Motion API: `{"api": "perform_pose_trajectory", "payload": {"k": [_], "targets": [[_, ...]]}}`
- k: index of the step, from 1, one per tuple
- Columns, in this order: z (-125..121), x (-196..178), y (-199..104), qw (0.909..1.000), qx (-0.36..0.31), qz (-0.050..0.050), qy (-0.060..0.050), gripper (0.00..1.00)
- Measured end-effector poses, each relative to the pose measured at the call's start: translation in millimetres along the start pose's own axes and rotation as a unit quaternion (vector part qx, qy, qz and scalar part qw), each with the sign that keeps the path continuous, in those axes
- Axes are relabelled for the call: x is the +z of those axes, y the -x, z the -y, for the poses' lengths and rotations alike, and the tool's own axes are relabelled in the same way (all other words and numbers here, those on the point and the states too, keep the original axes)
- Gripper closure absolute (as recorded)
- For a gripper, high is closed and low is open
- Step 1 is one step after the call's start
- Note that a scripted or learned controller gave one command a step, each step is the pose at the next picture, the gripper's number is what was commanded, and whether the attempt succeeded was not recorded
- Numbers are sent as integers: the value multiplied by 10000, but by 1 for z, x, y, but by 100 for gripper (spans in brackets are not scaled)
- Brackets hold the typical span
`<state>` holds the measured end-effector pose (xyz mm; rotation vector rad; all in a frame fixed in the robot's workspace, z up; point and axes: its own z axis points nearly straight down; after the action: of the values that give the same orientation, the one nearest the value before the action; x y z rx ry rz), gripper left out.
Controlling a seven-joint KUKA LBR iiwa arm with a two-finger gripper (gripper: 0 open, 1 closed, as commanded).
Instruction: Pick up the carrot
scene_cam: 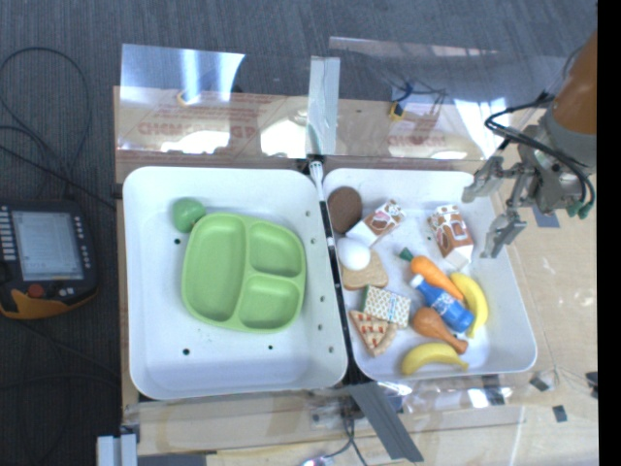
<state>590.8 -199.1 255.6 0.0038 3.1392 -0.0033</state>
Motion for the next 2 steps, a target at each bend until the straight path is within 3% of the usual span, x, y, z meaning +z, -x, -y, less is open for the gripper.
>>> {"api": "perform_pose_trajectory", "payload": {"k": [1,2], "targets": [[-28,101,-22,9955,945,-42,15,0],[-57,158,-12,9982,599,71,-23,0]]}}
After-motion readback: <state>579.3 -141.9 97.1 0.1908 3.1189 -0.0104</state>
